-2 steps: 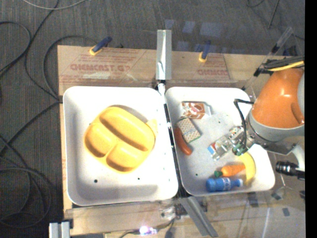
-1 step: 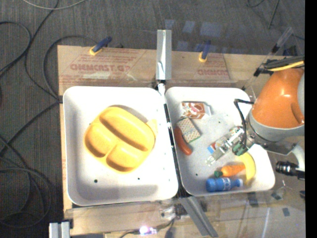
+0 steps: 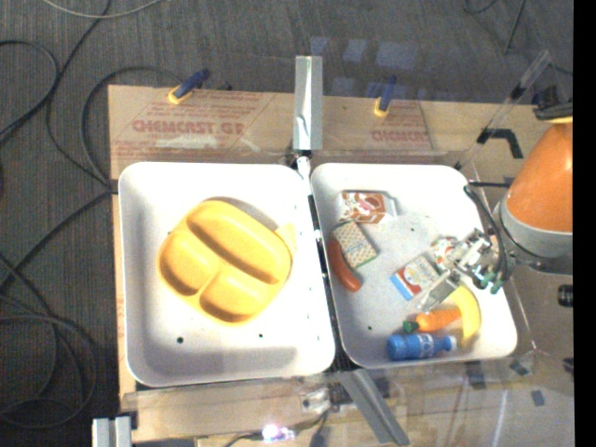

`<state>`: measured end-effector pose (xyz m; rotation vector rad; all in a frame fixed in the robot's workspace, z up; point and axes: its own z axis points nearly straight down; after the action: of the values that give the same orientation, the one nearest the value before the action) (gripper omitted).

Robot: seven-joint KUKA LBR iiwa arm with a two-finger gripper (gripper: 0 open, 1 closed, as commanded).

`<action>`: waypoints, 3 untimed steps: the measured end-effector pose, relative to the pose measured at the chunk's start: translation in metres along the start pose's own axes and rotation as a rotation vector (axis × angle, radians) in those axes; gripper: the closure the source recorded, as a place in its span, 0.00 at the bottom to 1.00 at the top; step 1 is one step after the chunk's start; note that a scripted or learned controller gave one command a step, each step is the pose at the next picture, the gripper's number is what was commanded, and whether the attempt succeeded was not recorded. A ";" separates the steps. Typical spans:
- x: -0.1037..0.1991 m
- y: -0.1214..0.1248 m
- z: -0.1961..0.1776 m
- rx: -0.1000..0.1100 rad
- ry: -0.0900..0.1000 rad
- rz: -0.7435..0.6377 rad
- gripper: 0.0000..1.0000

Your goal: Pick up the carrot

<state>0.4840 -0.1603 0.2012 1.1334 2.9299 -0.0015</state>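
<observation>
1. Carrot (image 3: 438,320) lies in the right bin (image 3: 372,338), low at about 5 o'clock of that bin, small orange piece with its long axis running roughly 9-to-3, tipped up a little at the 3 o'clock end.
2. Neighbours: banana (image 3: 470,312) touching it on the 3 o'clock side, blue bottle (image 3: 421,345) just beside it at 6 o'clock, small dark bit at its 9 o'clock tip (too small to name).
3. Key relation: carrot sits at about 7 o'clock from the gripper (image 3: 463,261), near but apart; a clear straw-like stick runs between them on a slant.
4. Gripper hangs over the right bin's 3 o'clock side, above a white-and-blue packet (image 3: 414,278). Whether it is spread or closed I cannot tell (metal clutter, blurred). Nothing seen gripped.
5. Arm comes in from 3 o'clock, orange band (image 3: 549,180) over the bin's right rim.
6. Judgement: the pick is not yet made; the next move needs a short shift toward 7 o'clock and a descent, closing across the carrot's short axis.
7. Risk (judged): banana and bottle crowd the carrot, so a wrong grab is likely.
8. Elsewhere: red sausage-like piece (image 3: 343,270) at 9 o'clock of the right bin; yellow moulded tray (image 3: 226,261) in the left bin (image 3: 149,343), well apart.
</observation>
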 end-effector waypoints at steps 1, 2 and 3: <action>-0.020 -0.011 0.097 -0.012 -0.024 -0.093 0.00; -0.044 -0.004 0.014 -0.001 -0.001 0.046 0.00; -0.038 -0.035 0.085 -0.011 -0.005 0.172 0.00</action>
<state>0.4891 -0.2119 0.1166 1.3769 2.8141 0.0113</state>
